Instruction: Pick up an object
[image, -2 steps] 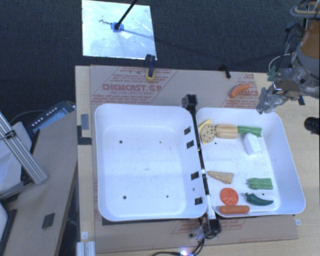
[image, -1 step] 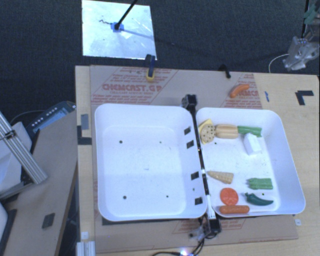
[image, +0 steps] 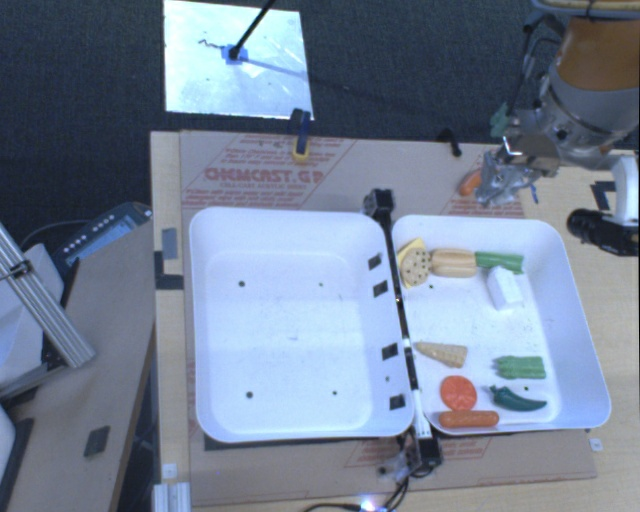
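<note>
The gripper (image: 497, 185) hangs above the bench just past the far rim of the right bin (image: 575, 300), up in the top right corner under the grey arm (image: 590, 95) with its orange band. It's a shiny metal claw, and there's a small orange piece (image: 470, 184) right at its left side, but I honestly can't tell how far the claw is open or whether it has hold of that piece or anything else.

All the other stuff sits in the right bin, which is smooth white plastic with rounded corners. Along the far side: a yellow wedge (image: 413, 263) with dark dots like cheese, touching a tan bun-shaped roll (image: 453, 262), then a ridged green piece (image: 500, 262), and a plain white block (image: 504, 288) just below it. Mid-bin there's a pale yellow cone (image: 442, 353) with a bumpy, corn-like surface. Near the front: a flat red disc (image: 458, 392), an orange sausage-shaped stick (image: 468, 420) along the rim, a glossy dark green pepper (image: 518, 399), and a ribbed green bundle (image: 520, 367) above it.

The left bin (image: 290, 330) is the same white plastic, with a few tiny dark specks. Both sit on a brown cardboard sheet (image: 265, 170) with red print, and black clips (image: 390, 320) run down the seam between the two bins.
</note>
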